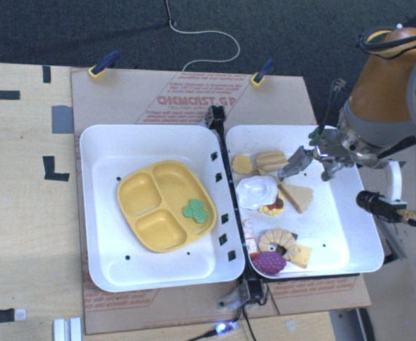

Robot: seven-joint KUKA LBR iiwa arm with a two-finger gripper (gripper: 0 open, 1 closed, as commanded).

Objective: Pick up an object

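My gripper (306,174) hangs open over the middle of the right bin (350,251), with nothing between its fingers. One grey finger (292,168) points toward a tan bread roll (270,160). A pale cheese wedge (297,196) lies just below the fingers. Around them in the same bin lie a yellow round piece (243,165), a white egg-like piece (256,191), a croissant (276,239), purple grapes (268,263) and a small yellow cheese block (300,256).
The left bin (101,261) holds a yellow divided plate (151,204) with a green toy (196,212) in its right compartment. A black divider (224,183) runs between the bins. The arm's orange band (385,77) rises at the right.
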